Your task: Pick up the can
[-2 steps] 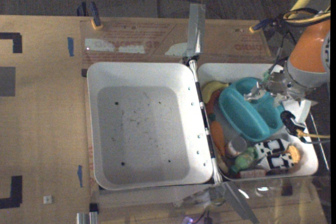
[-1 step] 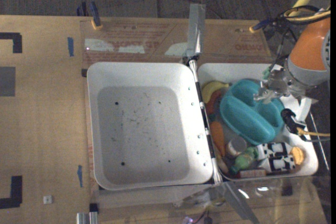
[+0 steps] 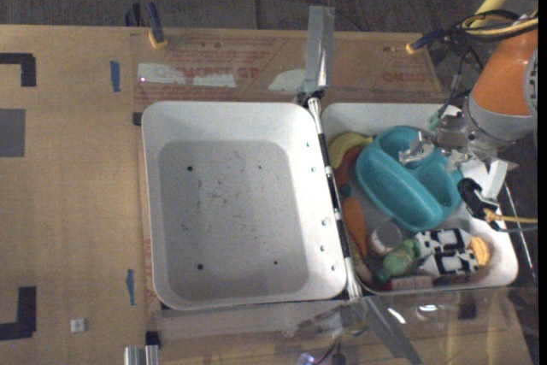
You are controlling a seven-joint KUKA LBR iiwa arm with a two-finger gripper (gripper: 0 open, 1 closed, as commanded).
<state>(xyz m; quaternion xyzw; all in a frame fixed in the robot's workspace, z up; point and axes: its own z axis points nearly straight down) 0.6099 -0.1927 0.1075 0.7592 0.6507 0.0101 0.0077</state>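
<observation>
Right white plastic bin (image 3: 506, 267), right of centre in the frame, crowded with objects. The grey metal two-finger gripper (image 3: 425, 148) sits above the large teal plastic bowl (image 3: 408, 184) in the bin's upper half; whether it is open or closed cannot be told. The small grey cylindrical can (image 3: 385, 237) stands lower in the bin, just below the bowl's rim and beside a green toy (image 3: 398, 259) and a black-and-white patterned box (image 3: 447, 249). A sound approach would shift toward the frame's lower left, descend vertically, and straddle the can without catching the bowl.
</observation>
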